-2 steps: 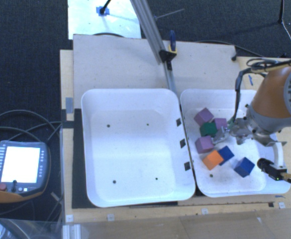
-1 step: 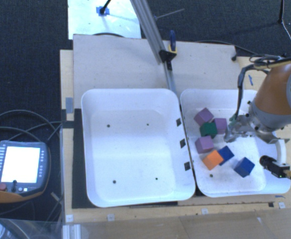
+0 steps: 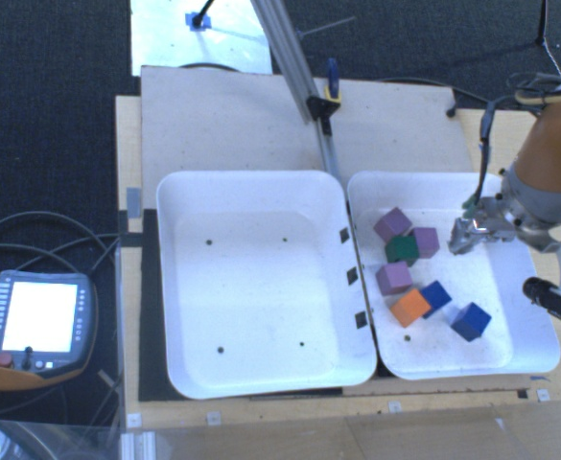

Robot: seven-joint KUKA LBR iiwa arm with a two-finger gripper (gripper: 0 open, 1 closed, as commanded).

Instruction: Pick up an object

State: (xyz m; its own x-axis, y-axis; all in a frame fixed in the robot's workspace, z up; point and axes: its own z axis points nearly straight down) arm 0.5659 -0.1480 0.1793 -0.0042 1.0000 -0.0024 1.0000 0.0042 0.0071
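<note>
You have the gripper [image 3: 460, 239] hovering at mid-right of frame over the right bin [image 3: 529, 357], finger spread not discernible, nothing seen held, with the nearest purple cube [image 3: 426, 241] just to its left beside the green cube [image 3: 402, 249].

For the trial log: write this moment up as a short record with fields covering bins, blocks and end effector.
bins: left bin and right bin, white, side by side
blocks: all in the right bin, clustered in its left half
purple blocks: three
green block: one, between the purple ones
orange block: one, touching a blue block
second blue block, apart, nearest the front
end effector: over the right bin, just right of the cluster
held object: none seen between the fingers
</note>
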